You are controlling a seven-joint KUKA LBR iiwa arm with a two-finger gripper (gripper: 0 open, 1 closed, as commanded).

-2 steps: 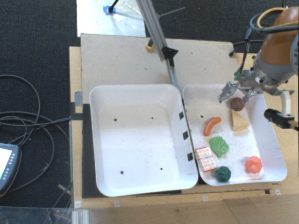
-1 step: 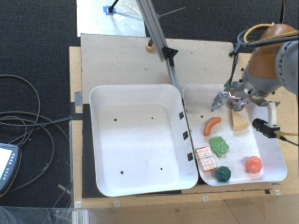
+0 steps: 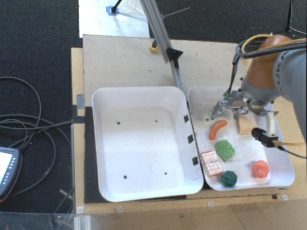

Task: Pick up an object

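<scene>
Camera view shows you the gripper [image 3: 229, 107] low over the far part of the right bin [image 3: 283, 176], and you cannot tell how it is set or whether anything is in it. Your candidates lie just near of it: an orange sausage [image 3: 218, 128], a tan wedge [image 3: 245, 125] touching the wrist hardware, a green leafy piece [image 3: 224, 150], a printed carton [image 3: 211, 163], a dark green ball [image 3: 229, 178] and a red-orange fruit [image 3: 260, 169]. Expect trouble from the crowding, since a descent could nudge the sausage aside or catch two pieces at once.
</scene>
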